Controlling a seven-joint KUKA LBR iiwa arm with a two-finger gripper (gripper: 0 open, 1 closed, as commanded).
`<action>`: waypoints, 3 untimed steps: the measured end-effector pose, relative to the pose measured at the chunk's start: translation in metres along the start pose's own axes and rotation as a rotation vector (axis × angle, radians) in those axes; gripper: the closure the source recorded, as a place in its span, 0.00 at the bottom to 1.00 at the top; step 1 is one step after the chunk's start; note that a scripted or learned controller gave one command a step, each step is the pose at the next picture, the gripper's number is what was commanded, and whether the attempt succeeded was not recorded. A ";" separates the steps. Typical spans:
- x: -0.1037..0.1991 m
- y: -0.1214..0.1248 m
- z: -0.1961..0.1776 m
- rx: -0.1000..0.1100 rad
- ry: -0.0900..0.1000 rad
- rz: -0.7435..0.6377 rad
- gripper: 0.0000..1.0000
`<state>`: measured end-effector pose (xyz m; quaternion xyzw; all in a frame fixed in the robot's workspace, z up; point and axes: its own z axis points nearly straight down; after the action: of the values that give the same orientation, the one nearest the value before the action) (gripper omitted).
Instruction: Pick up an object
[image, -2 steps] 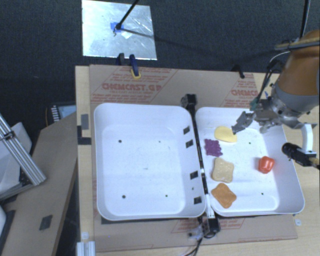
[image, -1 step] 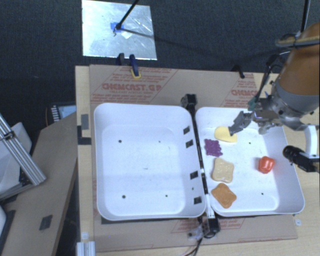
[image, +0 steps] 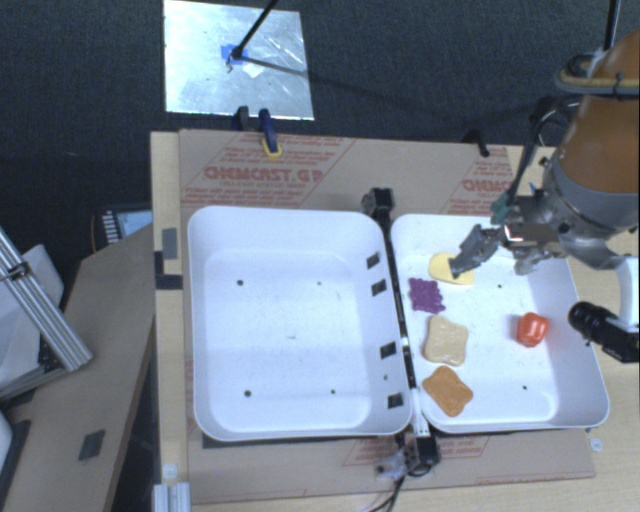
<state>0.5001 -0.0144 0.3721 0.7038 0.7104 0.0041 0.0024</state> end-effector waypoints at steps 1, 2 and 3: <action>0.062 -0.012 -0.157 -0.013 0.002 -0.002 0.00; 0.059 -0.011 -0.159 0.002 -0.001 0.000 1.00; 0.125 -0.012 -0.064 0.016 -0.003 -0.001 1.00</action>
<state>0.4860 0.1099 0.4363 0.7034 0.7108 -0.0024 -0.0023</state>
